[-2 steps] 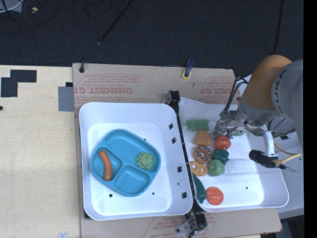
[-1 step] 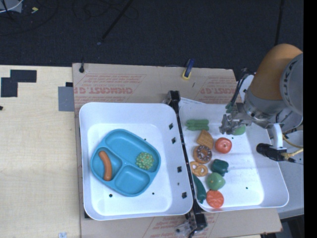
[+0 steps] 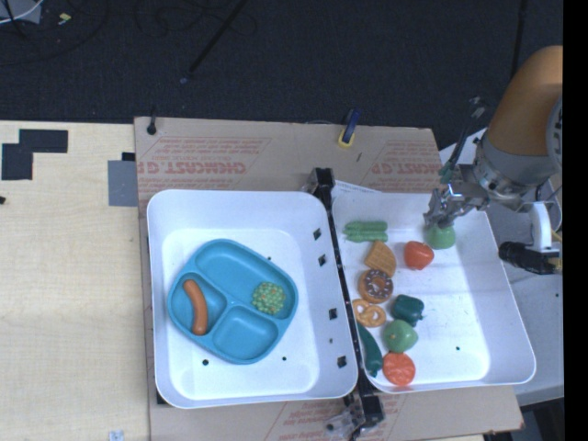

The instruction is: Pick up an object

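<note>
White bins sit side by side on the bench (image 3: pixel 55 292). I see the left bin (image 3: pixel 175 375) holding a blue tray (image 3: pixel 230 333); the right bin (image 3: pixel 501 338) holds toy food. My gripper (image 3: pixel 442 219) hangs over its far end, touching a green piece (image 3: pixel 441 237); whether it grips, I cannot tell.

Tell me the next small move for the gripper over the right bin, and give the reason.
Probably a short lift straight up. The gripper sits at the pale green object near the back of the right bin, with the red tomato close beside it. Whether the object is actually gripped cannot be told; a small lift would show it.
</note>
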`<state>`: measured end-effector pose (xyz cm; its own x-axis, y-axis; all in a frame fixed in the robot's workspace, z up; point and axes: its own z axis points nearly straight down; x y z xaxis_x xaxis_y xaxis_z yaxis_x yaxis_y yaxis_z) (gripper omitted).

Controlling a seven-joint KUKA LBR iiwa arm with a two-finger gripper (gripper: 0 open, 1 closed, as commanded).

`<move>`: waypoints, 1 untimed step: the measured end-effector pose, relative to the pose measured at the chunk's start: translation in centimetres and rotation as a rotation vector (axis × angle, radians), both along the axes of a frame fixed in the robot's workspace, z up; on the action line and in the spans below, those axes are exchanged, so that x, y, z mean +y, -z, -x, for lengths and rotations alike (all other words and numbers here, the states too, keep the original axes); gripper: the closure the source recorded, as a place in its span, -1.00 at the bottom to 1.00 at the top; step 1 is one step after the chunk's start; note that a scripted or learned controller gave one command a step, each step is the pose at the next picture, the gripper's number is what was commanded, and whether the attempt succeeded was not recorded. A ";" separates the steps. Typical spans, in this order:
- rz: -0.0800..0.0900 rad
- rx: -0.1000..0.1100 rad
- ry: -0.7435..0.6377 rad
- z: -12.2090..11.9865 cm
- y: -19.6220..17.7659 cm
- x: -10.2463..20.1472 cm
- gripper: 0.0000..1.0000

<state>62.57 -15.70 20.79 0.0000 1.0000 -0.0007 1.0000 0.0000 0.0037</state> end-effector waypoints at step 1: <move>-0.001 0.003 -0.001 0.0 -2.1 -0.1 1.00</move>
